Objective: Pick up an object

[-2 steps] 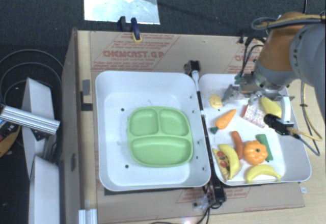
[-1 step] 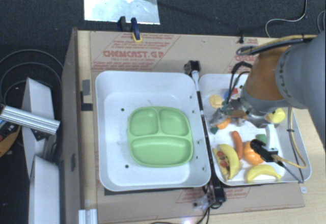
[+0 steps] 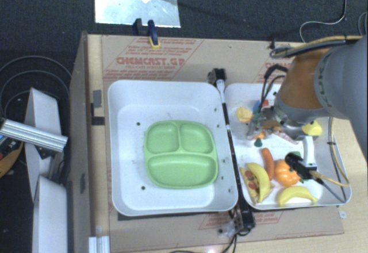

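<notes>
Camera view: end effector [image 3: 257,130] above carrot [image 3: 267,159]

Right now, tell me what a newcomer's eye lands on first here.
The green divided plate lies in the middle of the left bin. The arm's orange band hangs over the right bin, where the gripper is low among toy food: two bananas, a carrot.

Green tray [image 3: 181,154] in left bin [image 3: 123,131]; gripper [image 3: 260,129] low in right bin [image 3: 339,191] above carrot [image 3: 267,158], bananas [image 3: 260,180]
</notes>
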Action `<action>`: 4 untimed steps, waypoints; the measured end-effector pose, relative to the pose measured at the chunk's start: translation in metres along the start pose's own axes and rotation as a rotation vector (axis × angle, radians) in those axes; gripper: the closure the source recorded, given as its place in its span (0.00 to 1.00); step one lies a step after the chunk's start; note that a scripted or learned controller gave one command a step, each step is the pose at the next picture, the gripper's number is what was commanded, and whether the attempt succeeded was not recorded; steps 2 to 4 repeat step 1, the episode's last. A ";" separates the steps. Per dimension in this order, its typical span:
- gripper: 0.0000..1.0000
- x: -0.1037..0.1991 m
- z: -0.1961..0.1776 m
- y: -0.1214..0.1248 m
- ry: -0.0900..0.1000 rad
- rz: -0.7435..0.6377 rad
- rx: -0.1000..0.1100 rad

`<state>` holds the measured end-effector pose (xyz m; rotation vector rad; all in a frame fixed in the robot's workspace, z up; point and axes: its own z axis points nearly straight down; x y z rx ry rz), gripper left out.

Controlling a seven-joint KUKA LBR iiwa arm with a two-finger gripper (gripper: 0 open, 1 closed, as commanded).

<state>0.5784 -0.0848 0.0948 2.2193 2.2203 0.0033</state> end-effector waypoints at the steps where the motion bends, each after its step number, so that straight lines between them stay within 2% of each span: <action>1: 1.00 0.063 -0.093 -0.028 0.002 -0.008 0.000; 4: 1.00 0.063 -0.093 -0.028 0.002 -0.008 0.000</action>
